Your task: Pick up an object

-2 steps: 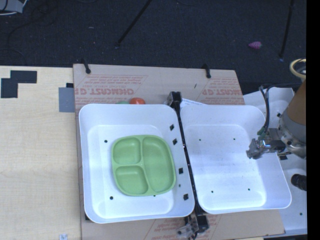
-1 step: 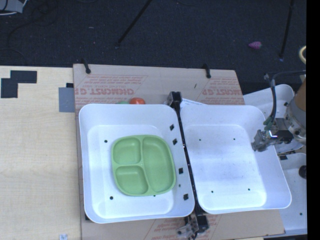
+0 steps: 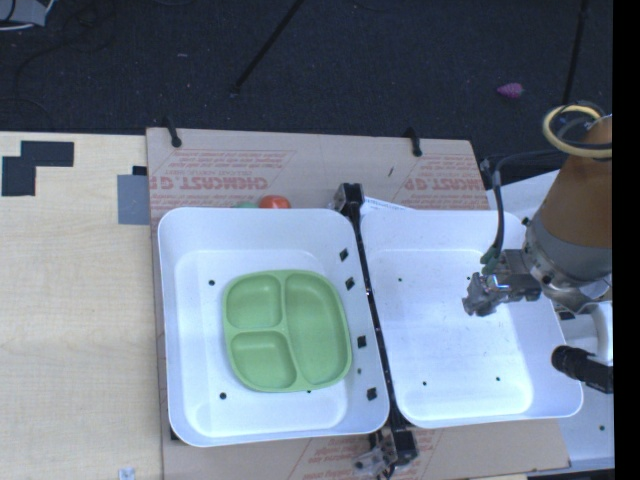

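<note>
A light green plate with three compartments (image 3: 286, 329) lies flat in the left white bin (image 3: 190, 268). My gripper (image 3: 484, 296) hangs over the right part of the right white bin (image 3: 440, 388), far from the plate. Its metal fingers point left and down, and I see nothing between them. The arm with its orange band (image 3: 585, 203) comes in from the right edge.
A small red-orange object (image 3: 274, 203) and a bit of green (image 3: 244, 205) peek out behind the left bin's far rim. A black divider rail (image 3: 365, 308) runs between the bins. Cardboard (image 3: 300, 168) lies under both bins, with a wooden bench top (image 3: 70, 318) to the left.
</note>
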